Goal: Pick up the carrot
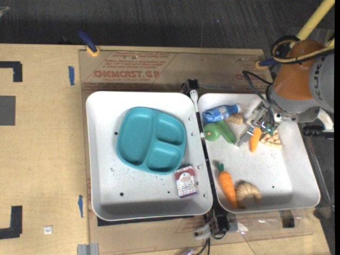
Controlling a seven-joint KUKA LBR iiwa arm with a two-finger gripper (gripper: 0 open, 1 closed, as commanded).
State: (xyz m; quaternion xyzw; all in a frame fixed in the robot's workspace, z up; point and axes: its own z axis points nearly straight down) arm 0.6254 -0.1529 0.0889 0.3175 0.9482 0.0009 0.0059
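The carrot (227, 187), orange with a green top, lies in the right bin (297, 193) near its front left corner, beside a tan shell-shaped toy (247, 192). My gripper (256, 127) is over the back of the same bin, well away from the carrot. A small orange piece (255, 139) sits right at the gripper's tip, and I cannot make out whether it is held or lying below it.
The right bin also holds a blue bottle (220, 112), a green toy (218, 132) and a tan waffle-like piece (274, 138). The left bin (101, 158) holds a teal divided plate (151, 139) and a small red-and-white carton (186, 181).
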